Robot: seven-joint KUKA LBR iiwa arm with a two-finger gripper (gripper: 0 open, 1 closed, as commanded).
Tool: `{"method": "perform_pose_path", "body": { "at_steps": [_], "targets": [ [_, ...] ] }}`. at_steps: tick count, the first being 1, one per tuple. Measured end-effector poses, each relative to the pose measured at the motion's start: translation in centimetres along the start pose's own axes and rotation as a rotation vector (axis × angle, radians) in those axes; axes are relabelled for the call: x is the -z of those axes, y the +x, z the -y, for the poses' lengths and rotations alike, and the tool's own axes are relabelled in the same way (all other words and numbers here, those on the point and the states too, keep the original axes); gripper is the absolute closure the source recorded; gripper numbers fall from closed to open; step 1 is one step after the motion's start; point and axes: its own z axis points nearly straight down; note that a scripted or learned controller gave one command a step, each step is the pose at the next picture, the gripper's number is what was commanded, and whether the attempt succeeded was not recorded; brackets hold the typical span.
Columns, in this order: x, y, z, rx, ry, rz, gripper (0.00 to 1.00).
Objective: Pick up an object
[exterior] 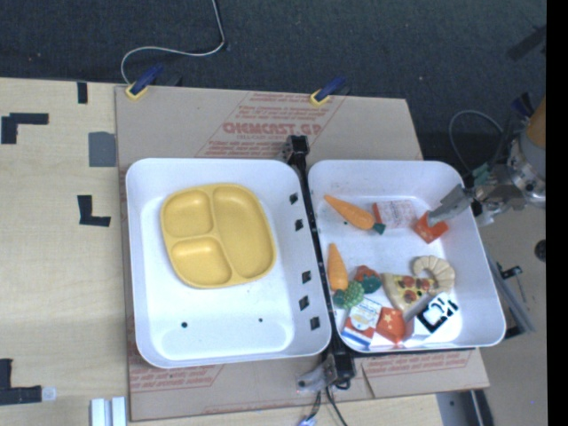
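While the gripper (446, 204) hangs at the right side of the right bin (470, 264), I cannot tell how its jaws stand, because they are too small and grey against the white floor. No object is visibly between them. Just below the tip lies a small orange-red block (430, 230), and this seems to be the nearest candidate. To do the pick well, I think the arm should come straight down over the middle of the block and close across its narrow side, keeping away from the bin wall.

Another choice is the carrot (351, 213), which lies near the block, to its left. Its long axis runs slanted, from upper left to lower right, with the green end at the lower right. The yellow plate (217, 234) rests in the left bin (146, 264).
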Motion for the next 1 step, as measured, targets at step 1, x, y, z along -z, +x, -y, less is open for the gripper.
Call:
{"method": "perform_pose_path", "body": {
  "at_steps": [1],
  "targets": [
    [-8.85, 6.35, -2.80, 0.001, 0.003, -0.002, 0.00]
  ]
}}
